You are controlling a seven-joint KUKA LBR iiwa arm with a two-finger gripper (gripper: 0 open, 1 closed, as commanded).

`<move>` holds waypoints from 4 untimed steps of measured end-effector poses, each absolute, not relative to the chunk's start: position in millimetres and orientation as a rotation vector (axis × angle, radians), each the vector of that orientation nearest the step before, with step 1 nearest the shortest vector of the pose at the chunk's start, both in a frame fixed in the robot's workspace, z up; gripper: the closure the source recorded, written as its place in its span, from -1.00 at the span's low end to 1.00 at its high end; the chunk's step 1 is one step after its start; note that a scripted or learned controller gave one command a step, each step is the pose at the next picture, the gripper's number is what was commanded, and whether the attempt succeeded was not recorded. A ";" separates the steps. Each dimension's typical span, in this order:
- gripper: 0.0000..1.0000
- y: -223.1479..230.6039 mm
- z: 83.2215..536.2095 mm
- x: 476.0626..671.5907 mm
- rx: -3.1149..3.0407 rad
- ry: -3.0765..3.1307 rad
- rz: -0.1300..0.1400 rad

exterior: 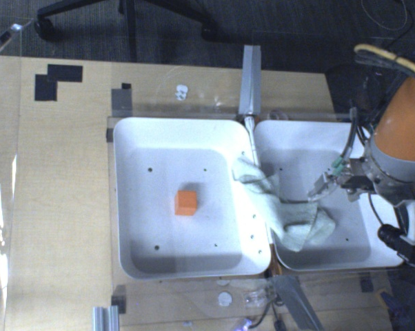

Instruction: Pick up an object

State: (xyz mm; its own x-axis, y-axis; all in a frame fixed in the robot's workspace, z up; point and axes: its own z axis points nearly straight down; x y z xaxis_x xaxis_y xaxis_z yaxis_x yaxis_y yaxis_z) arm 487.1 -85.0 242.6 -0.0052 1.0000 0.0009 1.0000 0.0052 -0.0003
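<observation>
Bench: you have a pale wooden bench top (pixel 56 205) carrying two shallow white bins side by side, with dark carpet on the far side.
Left bin: the shallow white plastic bin on the left (pixel 135 254) has rounded corners and a few small dark dots on its floor.
Right bin: the matching white plastic bin on the right (pixel 297 140) touches the left one along a shared middle edge.
Arm: the grey arm with the orange band (pixel 400 126) reaches in from the right and hangs over the right bin's right half.
Cloth: a crumpled pale grey-green cloth (pixel 300 229) lies draped across the shared edge; most of it sits in the near-left part of the right bin, and one end spills onto the left bin's right rim.
Gripper: you will find the two-finger gripper (pixel 322 186) over the middle of the right bin, just above and to the far side of the cloth. Whether the fingers are spread or pressed together you cannot tell; they are too small and blurred.
Block: a small orange cube-shaped block (pixel 186 203) rests on the floor of the left bin, near its centre, well apart from the gripper and the cloth.
</observation>
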 end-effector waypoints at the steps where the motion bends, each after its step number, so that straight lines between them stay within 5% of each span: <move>1: -1.00 -83.6 135.9 522.6 -1.994 -2.428 -0.001; 2: -1.00 -109.6 90.2 564.8 -1.697 -2.659 -0.011; 3: 1.00 -109.2 103.9 568.4 -1.702 -2.668 -0.019; 4: 1.00 -136.0 118.9 628.5 -2.042 -2.395 -0.005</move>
